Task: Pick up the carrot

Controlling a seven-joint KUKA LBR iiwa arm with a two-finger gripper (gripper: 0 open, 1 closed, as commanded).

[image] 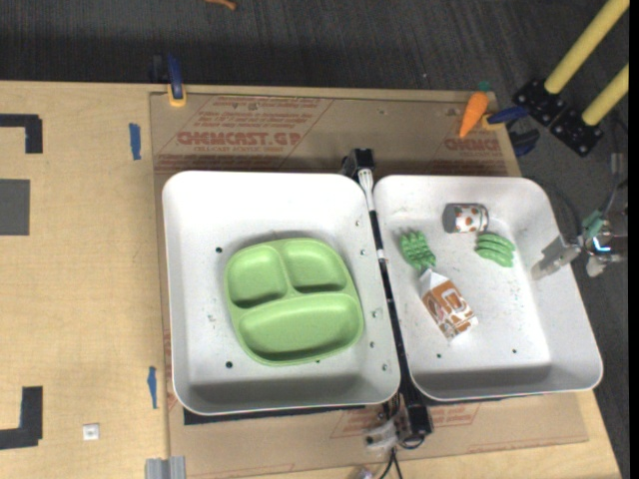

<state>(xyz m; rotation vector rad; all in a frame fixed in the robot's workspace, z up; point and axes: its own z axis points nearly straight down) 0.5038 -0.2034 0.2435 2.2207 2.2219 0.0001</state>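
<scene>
- The tool [574,252] hangs at the right rim of the right bin [569,357], a small grey shape at the picture's right side; whether its fingers are apart or together cannot be told at this size, and nothing is seen between them.
- It touches none of the bin's contents as far as the view shows; it sits just beside or over the bin wall, well apart from the toys.
- Nearest to it inside the bin lies a green ridged toy [495,248], with a small grey-and-brown can [464,218] just up and left of that.
- Further left are a second green leafy toy [415,249] and, below it, a white-and-orange packet [448,305] lying at a slant.
- The carrot [473,114] is not in either bin: it rests on the surface beyond the right bin's far edge, orange body with a green top, close to a blue clamp [507,118].
- The left bin [200,367] carries a green divided plate [293,298].
- Judged from here, the step in hand is the approach: the tool would need to travel past the far rim, clear the wall and the clamp, line its fingers across the carrot's narrow body, and come down straight.
- The risk is plain: the carrot is slim and slanted, with the clamp crowding one side.
</scene>
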